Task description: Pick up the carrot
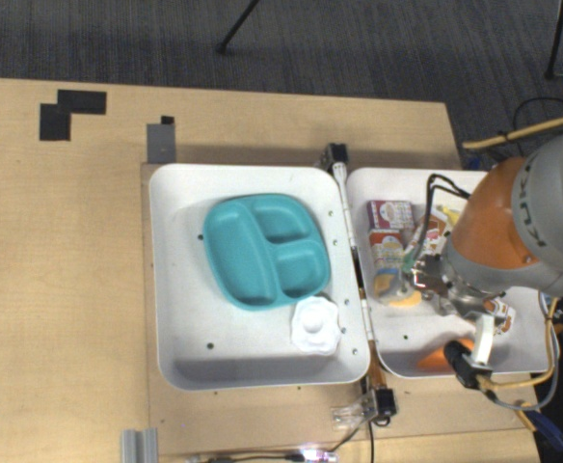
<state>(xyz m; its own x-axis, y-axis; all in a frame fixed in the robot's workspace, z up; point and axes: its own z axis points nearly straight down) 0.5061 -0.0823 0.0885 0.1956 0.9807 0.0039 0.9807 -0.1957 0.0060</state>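
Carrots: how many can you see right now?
1. The carrot lies at the near edge of the right bin, partly under the arm. The arm covers much of that bin, so more may be hidden.

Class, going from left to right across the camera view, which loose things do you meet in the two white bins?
teal divided plate → small white container → red-and-white carton → carrot

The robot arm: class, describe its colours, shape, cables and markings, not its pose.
The arm is thick, rounded and grey, with a glossy orange band above the wrist. A thin black cable loops beside the band. The gripper is a small cluster of silvery metal.
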